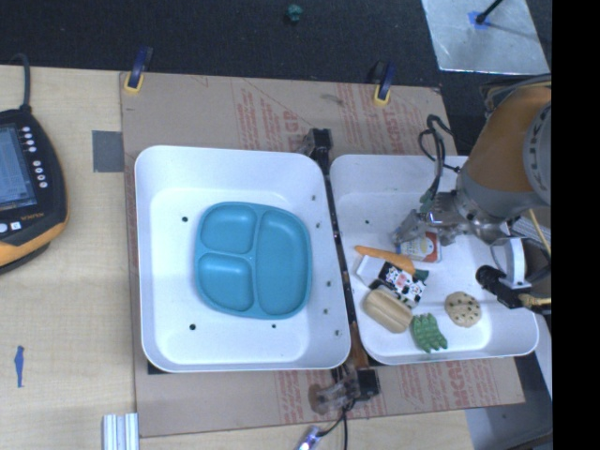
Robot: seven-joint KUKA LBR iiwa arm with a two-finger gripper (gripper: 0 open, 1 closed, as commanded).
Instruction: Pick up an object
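White plastic bins sit side by side on a cardboard sheet, and the task has not got past its approach stage, as far as the view shows. The left bin [159,345] carries a blue divided plate [253,258] lying flat near its middle. The right bin [375,178] carries all the loose candidates: an orange carrot-like stick [380,253], a black-and-white patterned piece [400,282] just below it, a tan bread-like roll [387,310], a green toy [428,333] near the bin's front wall, and a round cookie [462,309] to the right. A small white item with a red patch [421,247] lies right at the gripper's tip.

The arm [511,157] reaches in from the right, and the gripper [427,228] is low over the right bin, touching or just above that small white item. Whether its jaws are apart or together cannot be told from this slant (the metal parts blur into one grey cluster), and nothing can be seen held between them.

So the judgement is this: the arm is placed over a likely target, but no object appears lifted; every item seems to rest on the bin floor. What is left is the grasp itself and the lift clear of the bin. The crowding of carrot, patterned piece and white item could make a clean grip harder.
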